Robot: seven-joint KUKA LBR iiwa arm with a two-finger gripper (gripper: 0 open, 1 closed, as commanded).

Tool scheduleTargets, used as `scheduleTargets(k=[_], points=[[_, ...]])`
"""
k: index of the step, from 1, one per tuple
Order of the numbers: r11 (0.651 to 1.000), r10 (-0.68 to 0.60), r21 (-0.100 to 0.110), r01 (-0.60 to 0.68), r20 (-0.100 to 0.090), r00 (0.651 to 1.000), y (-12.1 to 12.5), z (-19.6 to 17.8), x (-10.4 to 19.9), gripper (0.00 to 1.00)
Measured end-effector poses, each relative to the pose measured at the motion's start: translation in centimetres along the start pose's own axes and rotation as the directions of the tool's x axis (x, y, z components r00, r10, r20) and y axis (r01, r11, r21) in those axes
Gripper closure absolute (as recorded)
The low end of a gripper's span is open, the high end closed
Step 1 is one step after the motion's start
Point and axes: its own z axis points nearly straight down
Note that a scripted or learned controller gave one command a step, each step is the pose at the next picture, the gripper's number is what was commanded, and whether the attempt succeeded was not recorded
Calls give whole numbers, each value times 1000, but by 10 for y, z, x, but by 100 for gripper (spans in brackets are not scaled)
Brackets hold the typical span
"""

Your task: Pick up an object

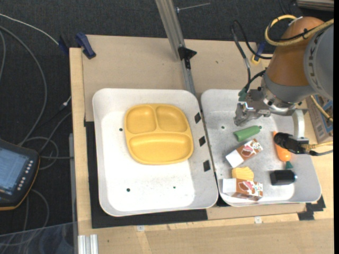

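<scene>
Snack box (247,188) front; label txt unreadable; hand (245,116) above.

Wooden bench (132,62) carries a black mat (94,216) w/ two white bins side by side on it: left bin (106,142), right bin (217,105), edges touching. Blue clamp (85,45) grips the bench's far left corner

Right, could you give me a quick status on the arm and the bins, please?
Gripper low over right bin, just above green item. Nothing seen between fingers. Small boxes, orange piece, black block close by. Yellow tray in left bin.
</scene>
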Motion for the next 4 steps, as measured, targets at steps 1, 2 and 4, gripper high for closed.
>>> scheduleTargets(k=[1,2,4], points=[[1000,0,1,0,0,1000,2,-39,0,100],[1000,-5,9,5,-5,1000,-21,-50,54,100],[1000,-5,12,5,-4,1000,-78,-63,150,100]])
